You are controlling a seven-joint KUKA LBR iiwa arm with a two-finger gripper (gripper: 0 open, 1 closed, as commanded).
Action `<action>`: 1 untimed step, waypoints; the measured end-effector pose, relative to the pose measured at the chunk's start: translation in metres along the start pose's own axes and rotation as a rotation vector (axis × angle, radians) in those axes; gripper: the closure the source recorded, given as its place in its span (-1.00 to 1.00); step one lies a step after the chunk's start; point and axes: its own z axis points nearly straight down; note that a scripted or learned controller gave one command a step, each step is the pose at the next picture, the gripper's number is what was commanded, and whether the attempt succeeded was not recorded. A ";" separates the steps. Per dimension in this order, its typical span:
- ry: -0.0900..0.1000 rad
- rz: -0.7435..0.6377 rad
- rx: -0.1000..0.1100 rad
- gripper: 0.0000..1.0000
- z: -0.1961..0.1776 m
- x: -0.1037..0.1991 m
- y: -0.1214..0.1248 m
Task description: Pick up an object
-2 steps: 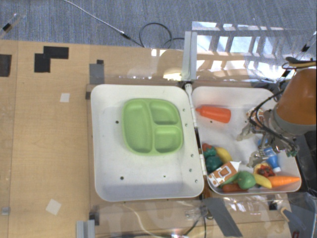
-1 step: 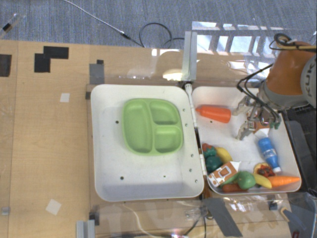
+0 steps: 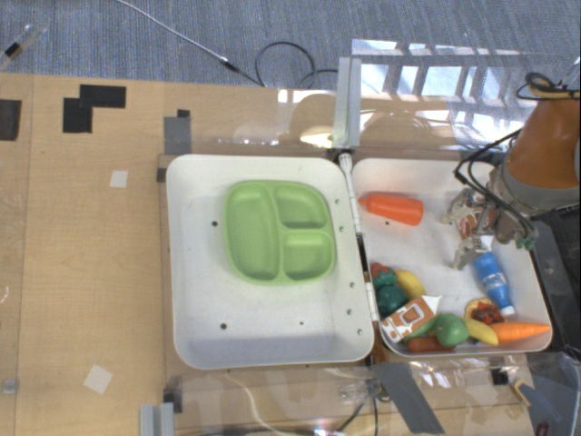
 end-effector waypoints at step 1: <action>-0.002 0.053 0.000 -1.00 -0.001 0.034 0.016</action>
